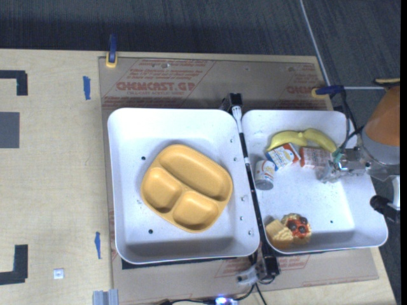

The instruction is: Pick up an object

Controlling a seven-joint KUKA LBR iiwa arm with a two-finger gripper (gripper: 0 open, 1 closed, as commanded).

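The right bin holds several small items. A yellow banana lies along its far side. Below the banana are an orange and white carton and a red and white packet. A small can lies near the bin's left wall. A yellow and red toy food piece sits in the near left corner. My gripper reaches in from the right and hangs low just right of the red and white packet, with nothing visibly held.
The left bin holds a yellow divided tray. A black divider runs between the two bins. Both bins rest on a cardboard sheet on the wooden bench. The grey arm covers the right bin's right edge.
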